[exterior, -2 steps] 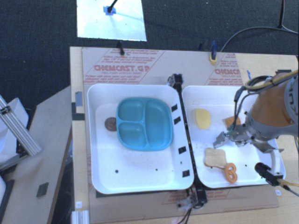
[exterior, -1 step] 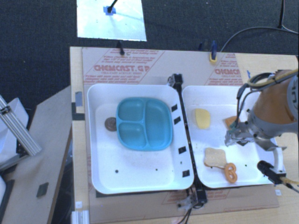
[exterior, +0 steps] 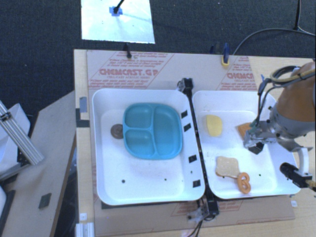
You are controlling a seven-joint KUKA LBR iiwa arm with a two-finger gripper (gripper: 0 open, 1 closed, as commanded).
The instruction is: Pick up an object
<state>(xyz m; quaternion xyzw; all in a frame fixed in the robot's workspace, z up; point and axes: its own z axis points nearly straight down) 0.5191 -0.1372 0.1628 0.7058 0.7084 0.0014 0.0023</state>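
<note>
Hovering low in the right bin, my gripper sat over the right half; I could not tell its state from this angle. Biggest thing by far, the blue divided plate, lay well to my left in the other bin, out of play. Nearer, the toast slice lay below-left of me, the yellow piece left and slightly up. The orange-brown piece was just beside me, partly hidden by my wrist; likely target. Risk: I judged it flat against the floor, so I could nudge it aside or scrape it. Smallest, the pretzel touched the toast and could drag along.
</note>
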